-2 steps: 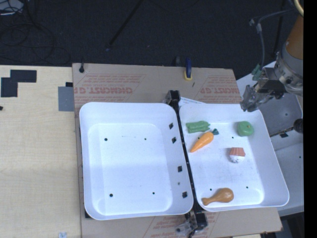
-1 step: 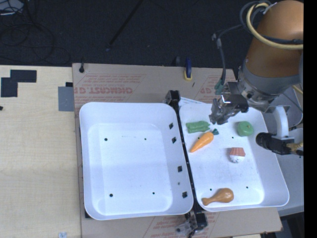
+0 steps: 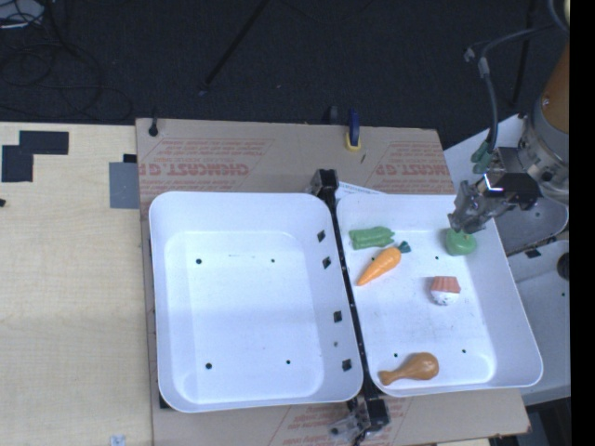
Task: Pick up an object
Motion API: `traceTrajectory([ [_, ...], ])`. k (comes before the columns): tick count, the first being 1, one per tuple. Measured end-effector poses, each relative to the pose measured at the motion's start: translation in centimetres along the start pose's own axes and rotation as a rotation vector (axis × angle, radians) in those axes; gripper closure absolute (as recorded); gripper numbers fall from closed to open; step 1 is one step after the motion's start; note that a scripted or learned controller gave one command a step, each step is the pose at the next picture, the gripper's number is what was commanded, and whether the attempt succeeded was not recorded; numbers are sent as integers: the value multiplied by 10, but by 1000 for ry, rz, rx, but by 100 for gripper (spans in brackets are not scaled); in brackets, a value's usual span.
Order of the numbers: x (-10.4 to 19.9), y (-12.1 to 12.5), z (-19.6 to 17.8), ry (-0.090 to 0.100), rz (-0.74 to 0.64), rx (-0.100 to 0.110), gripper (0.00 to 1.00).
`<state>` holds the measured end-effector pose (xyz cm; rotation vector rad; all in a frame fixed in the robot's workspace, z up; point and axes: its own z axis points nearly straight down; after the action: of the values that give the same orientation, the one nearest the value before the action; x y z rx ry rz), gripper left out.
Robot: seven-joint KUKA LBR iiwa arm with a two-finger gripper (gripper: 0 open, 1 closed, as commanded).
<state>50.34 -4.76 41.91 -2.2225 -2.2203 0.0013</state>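
Green round object [image 3: 459, 242] lies at the right bin's [image 3: 521, 342] far right edge; we see the gripper [image 3: 468, 214] directly above it, touching; finger state: we cannot tell.

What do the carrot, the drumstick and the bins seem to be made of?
Carrot: probably moulded plastic, smooth, uniform orange with a green tip. Drumstick: likely the same, with a slight sheen. Bins: thin white plastic, by their rounded, formed rims.
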Motion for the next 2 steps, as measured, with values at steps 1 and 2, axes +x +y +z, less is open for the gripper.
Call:
traceTrajectory([
  [1,64,25,-24,1,-5,-1,100],
  [2,137,53,-58,0,-4,-1,100],
])
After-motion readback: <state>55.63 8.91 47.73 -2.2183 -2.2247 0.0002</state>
